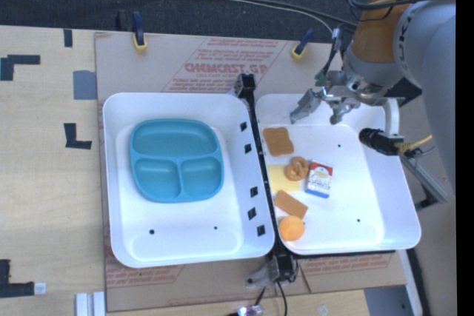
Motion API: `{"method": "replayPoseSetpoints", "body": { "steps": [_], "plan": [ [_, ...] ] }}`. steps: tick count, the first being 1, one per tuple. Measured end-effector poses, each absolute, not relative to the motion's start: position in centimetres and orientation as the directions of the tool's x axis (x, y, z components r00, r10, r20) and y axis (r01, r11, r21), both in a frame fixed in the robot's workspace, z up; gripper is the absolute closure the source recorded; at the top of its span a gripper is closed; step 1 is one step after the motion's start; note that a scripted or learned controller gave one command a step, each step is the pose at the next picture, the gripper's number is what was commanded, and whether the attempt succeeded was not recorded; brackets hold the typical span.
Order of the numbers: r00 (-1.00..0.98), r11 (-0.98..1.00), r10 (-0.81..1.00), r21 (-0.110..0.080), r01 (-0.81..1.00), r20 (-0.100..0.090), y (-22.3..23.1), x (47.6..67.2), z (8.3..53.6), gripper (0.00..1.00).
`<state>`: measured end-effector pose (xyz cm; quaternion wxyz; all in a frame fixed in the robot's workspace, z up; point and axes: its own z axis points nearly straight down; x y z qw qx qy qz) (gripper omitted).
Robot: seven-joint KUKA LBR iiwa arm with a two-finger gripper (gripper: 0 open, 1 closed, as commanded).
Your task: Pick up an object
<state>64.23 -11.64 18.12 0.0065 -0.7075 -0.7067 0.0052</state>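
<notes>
My gripper (321, 110) hangs over the back edge of the right bin (370, 218), its two grey fingers spread apart with nothing between them. Below and left of it, along the bin's left side, lie a brown toast slice (278, 140), a pretzel-like pastry (297, 169), a pale yellow cheese slice (277, 177), a small red, white and blue carton (320, 179), a brown cracker (289, 203) and an orange ball (292, 229). The toast slice is the nearest to the fingers, with a clear gap between them.
The left bin (118, 233) holds a blue three-compartment plate (177, 160). A black divider with clips (255, 159) runs between the bins. Yellow clamps (139, 38) (300, 49) pin the cardboard at the back. The right half of the right bin is bare white floor.
</notes>
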Motion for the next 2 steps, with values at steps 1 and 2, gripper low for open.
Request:
{"method": "replayPoseSetpoints", "body": {
  "steps": [1, 2],
  "plan": [
    [-0.002, 0.002, 1.0, -0.002, 1.0, 0.0, -11.6, 64.6, 19.0, 0.0],
    [-0.002, 0.002, 1.0, -0.005, 1.0, -0.001, -11.8, 65.1, 12.9, 0.0]
  ]
}}
